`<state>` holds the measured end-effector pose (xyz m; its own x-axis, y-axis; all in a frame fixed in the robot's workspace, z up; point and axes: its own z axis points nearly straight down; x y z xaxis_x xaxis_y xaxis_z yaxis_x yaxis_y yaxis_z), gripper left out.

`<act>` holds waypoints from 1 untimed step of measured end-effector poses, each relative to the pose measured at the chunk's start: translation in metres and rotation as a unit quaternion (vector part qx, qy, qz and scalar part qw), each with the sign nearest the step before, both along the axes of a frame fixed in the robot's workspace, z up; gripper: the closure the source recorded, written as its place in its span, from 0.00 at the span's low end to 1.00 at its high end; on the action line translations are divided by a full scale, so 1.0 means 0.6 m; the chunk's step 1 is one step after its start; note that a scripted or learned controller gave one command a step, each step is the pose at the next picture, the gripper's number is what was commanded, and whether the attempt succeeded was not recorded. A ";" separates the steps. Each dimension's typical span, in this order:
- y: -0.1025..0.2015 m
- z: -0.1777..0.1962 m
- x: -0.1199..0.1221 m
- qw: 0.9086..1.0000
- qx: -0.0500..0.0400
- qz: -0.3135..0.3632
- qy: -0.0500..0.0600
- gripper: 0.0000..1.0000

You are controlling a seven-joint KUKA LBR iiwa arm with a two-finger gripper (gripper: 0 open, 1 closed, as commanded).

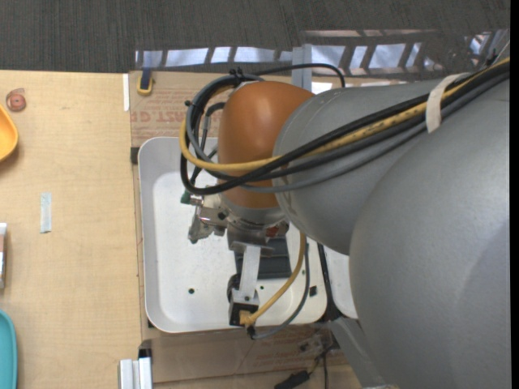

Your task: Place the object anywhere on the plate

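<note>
Grey arm (pixel 405 233) bulks nearest me, covering the white bin's (pixel 166 258) right side. Its gripper (pixel 209 220) hangs low mid-bin; apart or together, I cannot tell. Both object and plate are hidden beneath, so I risk a blind miss or a knock.

A teal, round-edged thing (pixel 5 351), perhaps the plate, lies flat on the wooden top (pixel 73 282) at the frame's lower left edge, mostly cut off. A small dark speck (pixel 191 291) sits on the white bin (pixel 162 217) floor, lower centre-left, too small to identify.
</note>
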<state>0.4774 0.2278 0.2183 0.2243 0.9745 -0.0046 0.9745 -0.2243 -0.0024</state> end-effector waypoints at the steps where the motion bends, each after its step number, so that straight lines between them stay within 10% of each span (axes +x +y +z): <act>1: 0.000 0.066 0.025 0.983 0.001 0.185 0.000 0.00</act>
<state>0.4923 0.2276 0.2580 -0.1451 0.9894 -0.0035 0.9894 0.1451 -0.0034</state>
